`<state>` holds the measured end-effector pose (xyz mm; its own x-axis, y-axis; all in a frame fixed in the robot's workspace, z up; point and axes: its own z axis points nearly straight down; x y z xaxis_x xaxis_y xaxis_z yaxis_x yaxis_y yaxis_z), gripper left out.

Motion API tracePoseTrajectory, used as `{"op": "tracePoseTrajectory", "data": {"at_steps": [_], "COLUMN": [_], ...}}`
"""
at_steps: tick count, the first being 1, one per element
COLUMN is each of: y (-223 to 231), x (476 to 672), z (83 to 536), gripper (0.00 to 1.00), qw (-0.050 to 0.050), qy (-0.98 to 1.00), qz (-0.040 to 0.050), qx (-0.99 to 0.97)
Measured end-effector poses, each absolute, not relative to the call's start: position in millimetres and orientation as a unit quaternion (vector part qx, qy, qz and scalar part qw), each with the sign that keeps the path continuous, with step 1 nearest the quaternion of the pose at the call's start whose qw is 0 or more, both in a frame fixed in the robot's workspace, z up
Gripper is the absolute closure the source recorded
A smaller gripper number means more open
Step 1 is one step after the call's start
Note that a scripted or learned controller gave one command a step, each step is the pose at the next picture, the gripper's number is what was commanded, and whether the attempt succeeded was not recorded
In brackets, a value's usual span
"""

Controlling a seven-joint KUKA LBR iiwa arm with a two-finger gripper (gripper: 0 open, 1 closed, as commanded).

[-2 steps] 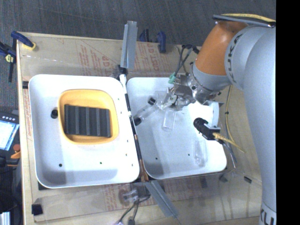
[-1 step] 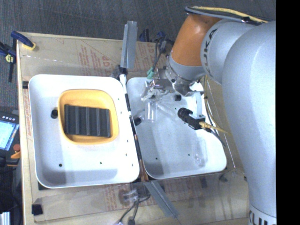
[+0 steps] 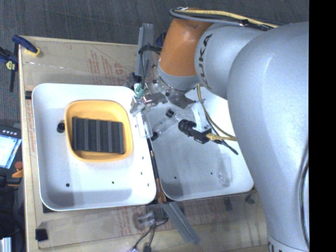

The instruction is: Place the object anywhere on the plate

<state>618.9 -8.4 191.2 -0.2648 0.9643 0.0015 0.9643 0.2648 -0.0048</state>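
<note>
You cannot tell how the gripper (image 3: 140, 105) stands, since the wrist and its brackets crowd over it at the seam between the two bins. Behind and to the right of it, the arm (image 3: 252, 83) covers much of the right bin (image 3: 205, 185), hiding that bin's upper part and right wall, and the arm itself is cut off by the top and bottom edges. Just left of the gripper, the dark ribbed thing (image 3: 100, 135) on the yellow plate (image 3: 97, 109) is too indistinct to identify.
</note>
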Motion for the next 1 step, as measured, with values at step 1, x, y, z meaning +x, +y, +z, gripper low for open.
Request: {"op": "tracePoseTrajectory", "data": {"at_steps": [1], "y": [-8.7], "x": [619.0], "z": [191.3], "gripper": [0.00], "qw": [0.002], "qy": [-0.795], "qz": [0.0015], "qx": [-0.606]}}
